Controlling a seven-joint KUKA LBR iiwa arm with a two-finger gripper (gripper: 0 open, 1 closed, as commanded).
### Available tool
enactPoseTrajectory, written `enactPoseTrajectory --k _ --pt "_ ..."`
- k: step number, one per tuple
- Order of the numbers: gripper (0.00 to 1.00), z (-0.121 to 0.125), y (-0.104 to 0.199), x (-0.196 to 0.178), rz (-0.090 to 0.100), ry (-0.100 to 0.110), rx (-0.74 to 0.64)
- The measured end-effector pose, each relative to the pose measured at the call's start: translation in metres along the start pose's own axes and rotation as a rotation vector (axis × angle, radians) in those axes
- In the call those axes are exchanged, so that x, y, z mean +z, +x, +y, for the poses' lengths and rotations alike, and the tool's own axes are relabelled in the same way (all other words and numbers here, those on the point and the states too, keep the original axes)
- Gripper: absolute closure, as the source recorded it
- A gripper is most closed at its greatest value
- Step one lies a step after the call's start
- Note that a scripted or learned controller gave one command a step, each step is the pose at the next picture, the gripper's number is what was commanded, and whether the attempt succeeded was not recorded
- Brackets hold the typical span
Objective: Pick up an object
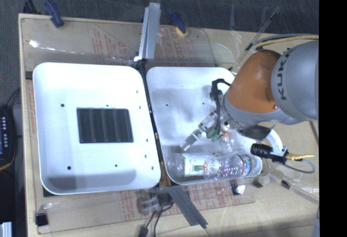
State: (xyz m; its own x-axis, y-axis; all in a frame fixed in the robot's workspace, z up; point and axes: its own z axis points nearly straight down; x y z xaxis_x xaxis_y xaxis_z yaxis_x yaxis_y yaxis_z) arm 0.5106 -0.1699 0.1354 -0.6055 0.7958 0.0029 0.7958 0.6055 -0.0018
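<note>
A clear plastic bottle (214, 166) with a green-and-white label lies on its side along the near wall of the right bin (173, 95). My gripper (195, 138) hangs over the middle of that bin, just above and to the left of the bottle's middle, pointing down-left. The grey arm with its orange band (252, 89) covers the bin's right part. A small green-tinted bit (218, 134) shows beside the wrist; what it is I cannot tell. I see nothing clearly held.
The left bin (54, 84) holds a dark ribbed rectangular pad (104, 125) at its centre. A metal divider post (148, 30) stands between the bins at the back. Cables and a connector (271, 153) trail at the right.
</note>
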Motion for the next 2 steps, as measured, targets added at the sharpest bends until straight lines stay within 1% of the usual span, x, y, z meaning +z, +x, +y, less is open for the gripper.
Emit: enactPoseTrajectory --k 1,2 --pt "0.0 -0.013 -0.033 -0.057 -0.004 -0.002 0.377" --pt "0.0 0.007 -0.056 -0.055 -0.001 -0.001 0.389"
